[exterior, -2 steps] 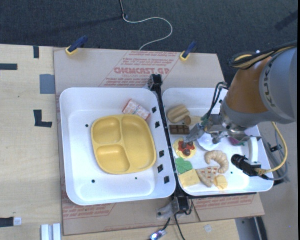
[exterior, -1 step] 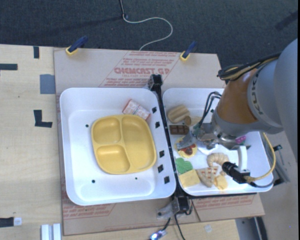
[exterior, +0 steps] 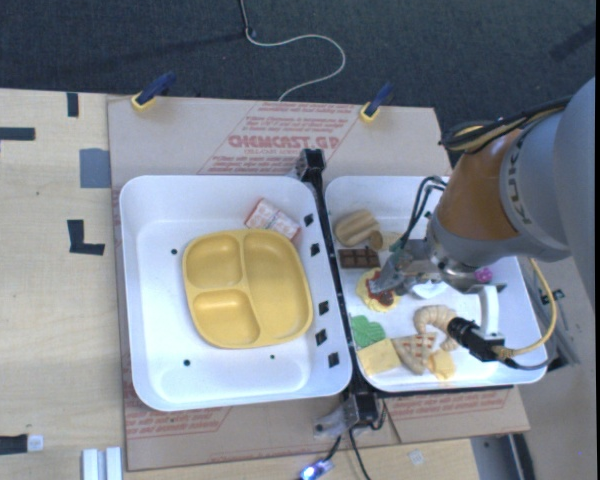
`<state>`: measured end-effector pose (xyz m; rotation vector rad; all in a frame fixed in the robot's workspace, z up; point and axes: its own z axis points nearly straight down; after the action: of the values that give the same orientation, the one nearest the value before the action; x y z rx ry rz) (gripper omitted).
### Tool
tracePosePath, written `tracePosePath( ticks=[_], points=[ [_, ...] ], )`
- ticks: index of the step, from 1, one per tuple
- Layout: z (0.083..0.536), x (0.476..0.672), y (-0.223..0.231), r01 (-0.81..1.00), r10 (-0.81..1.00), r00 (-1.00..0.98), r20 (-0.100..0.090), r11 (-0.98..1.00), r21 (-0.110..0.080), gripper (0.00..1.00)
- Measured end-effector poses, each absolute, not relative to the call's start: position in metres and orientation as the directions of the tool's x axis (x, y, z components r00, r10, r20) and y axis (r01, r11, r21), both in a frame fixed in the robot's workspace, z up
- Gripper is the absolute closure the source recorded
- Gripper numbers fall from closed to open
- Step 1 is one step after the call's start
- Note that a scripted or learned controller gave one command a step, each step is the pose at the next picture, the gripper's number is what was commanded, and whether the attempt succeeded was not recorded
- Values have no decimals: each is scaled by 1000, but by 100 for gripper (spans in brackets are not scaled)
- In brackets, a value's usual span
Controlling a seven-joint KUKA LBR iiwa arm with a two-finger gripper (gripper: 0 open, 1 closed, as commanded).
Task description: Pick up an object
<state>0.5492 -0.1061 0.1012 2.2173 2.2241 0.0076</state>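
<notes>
The gripper is seen low in the right bin, set down over a small red and yellow toy near the bin's left wall. How far the jaws stand apart cannot be told, since the wrist hides them from above, and no object can be seen held between them. The toy is taken as the likely target; it lies on the bin floor, just below a brown bar and near a tan bun. A green piece, a yellow wedge, a waffle and a croissant lie close by, nearer the front. The left bin is occupied by a yellow tray and a small packet.

For the step to be done well, the jaws should be centred on the toy alone, closed fully before any lift, and raised straight up so that the neighbours are not dragged. A low, rounded piece is judged likely to slip out
</notes>
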Motion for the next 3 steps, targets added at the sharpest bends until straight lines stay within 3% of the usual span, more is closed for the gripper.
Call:
tracePosePath(
  ticks=[2, 3],
  points=[
    [214, 552, -117, 1000, 1000, -2, -1, 2, 5, 100],
    [225, 552, -116, 1000, 1000, -2, 0, 2, 0, 100]
  ],
)
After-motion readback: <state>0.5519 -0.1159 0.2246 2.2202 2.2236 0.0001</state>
